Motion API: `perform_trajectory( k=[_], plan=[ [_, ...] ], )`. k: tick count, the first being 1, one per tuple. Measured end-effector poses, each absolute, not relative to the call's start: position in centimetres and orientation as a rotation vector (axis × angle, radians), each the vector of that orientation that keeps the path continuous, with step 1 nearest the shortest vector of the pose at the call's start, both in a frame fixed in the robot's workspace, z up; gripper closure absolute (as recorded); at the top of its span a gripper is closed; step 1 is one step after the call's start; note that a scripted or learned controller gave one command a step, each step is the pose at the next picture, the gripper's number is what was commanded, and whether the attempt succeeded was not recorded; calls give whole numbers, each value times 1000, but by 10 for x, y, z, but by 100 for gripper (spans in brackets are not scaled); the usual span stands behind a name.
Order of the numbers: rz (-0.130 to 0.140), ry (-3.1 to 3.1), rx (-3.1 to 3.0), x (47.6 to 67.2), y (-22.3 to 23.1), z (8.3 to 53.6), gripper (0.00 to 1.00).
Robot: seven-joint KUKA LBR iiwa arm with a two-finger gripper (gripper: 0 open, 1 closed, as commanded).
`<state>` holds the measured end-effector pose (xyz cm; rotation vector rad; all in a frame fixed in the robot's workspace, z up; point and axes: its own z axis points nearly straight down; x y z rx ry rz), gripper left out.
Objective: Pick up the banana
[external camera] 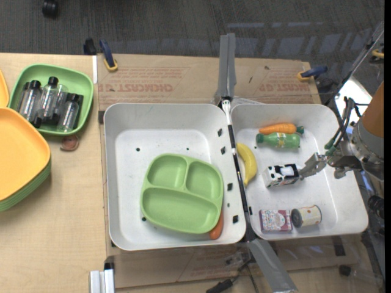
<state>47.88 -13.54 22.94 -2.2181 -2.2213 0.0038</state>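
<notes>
The banana [246,162] lay in the right bin [342,224], tight against its left wall beside the divider, curved and yellow, with its bulge toward the middle of the bin. It looked like a toy of smooth plastic, so I judged it light, stiff and rather slippery; a grip across the thick middle of the curve, with the fingers on its two long flanks, seemed the safest hold, though the wall left little room on one side.

The gripper [307,166] hung low over the same bin, just beside a small black-and-white carton [282,174] and well apart from the banana. Whether it was spread or closed I could not tell, and nothing showed in its hold.

Round about stood other toys: a carrot [279,128], ridged and orange; a green bottle [280,140] lying on its side; a pink box [275,220]; a short can [306,216]. The left bin [122,163] held a matte green plate [182,193] with three compartments, and something orange peeped from under its lower edge.
</notes>
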Motion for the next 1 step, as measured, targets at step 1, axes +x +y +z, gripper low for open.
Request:
perform_trajectory(
  k=[1],
  plan=[
    [2, -2434, -1982, 507, -149, 162, 0]
  ],
)
